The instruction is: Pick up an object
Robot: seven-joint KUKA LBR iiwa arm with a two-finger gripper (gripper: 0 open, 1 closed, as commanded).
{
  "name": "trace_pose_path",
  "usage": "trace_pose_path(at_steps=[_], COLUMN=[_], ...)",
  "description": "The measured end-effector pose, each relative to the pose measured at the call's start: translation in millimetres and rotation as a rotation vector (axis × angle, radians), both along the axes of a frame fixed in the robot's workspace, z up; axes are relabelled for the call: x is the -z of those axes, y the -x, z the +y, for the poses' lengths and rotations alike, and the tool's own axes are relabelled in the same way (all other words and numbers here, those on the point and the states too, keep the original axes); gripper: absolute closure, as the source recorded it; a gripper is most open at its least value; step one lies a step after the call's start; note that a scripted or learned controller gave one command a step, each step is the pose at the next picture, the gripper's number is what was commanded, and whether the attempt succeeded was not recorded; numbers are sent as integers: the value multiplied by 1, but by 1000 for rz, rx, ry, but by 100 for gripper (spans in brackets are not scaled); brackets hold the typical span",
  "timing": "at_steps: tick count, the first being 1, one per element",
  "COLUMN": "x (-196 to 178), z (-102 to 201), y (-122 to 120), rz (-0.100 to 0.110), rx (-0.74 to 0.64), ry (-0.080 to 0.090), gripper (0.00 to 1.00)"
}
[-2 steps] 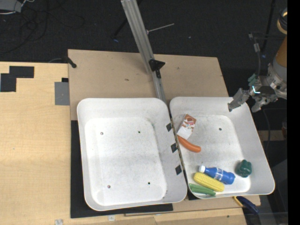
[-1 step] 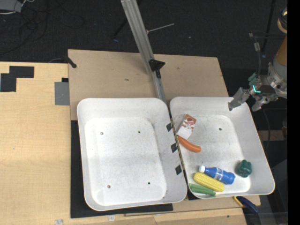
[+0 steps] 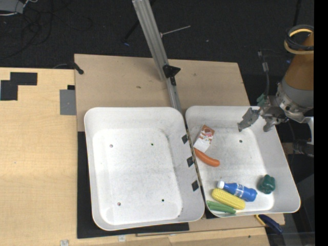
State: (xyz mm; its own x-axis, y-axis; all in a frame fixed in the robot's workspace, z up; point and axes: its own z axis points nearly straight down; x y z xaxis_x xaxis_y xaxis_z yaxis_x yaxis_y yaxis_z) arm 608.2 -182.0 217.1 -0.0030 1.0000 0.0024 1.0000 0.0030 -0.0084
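The orange sausage-shaped toy point(image 3: 207, 159) lying in the middle of the right bin point(image 3: 279, 150), just below the small red-and-white packet point(image 3: 204, 138), looks to me the easiest pick: light, probably a smooth plastic that could roll or slip, so I would close across its narrow middle, square to its length. Lower in the same bin the blue bottle point(image 3: 239, 190) and the yellow corn cob point(image 3: 228, 199) lie touching, with a dark green piece point(image 3: 266, 183) near the right wall. My end effector point(image 3: 256, 119) hovers over the bin's upper right part, its fingers spread and pinching nothing.
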Motion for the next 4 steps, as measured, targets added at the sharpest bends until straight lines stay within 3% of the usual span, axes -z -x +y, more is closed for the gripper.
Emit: trace_pose_path(at_steps=[2, 3, 4], x=[97, 83, 41], z=[-4, -5, -5], y=[4, 3, 3], rz=[-1, -5, -10], rx=[4, 8, 5], ry=[1, 1, 3], gripper=[0, 100, 100])
